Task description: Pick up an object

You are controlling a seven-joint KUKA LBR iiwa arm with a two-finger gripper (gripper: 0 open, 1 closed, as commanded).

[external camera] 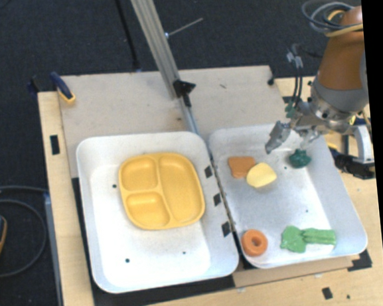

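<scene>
The right bin point(328, 190) holds several small toys. A brown-orange piece point(240, 165) touches a pale yellow lump point(261, 175) near the bin's back left. By the front edge lie an orange ring point(255, 243) and a light green leafy toy point(307, 238). A small dark green object point(300, 159) lies at the back right. My gripper point(292, 143) hangs open just above and left of that dark green object, with nothing between its fingers. One grey finger point(275, 139) points down-left.
The left bin point(107, 256) holds a yellow divided plate point(161, 189). A metal post point(159, 45) rises slanting from behind the bins. Cables and the arm's body point(341, 69) crowd the right side. The bench edge point(57, 214) runs along the left.
</scene>
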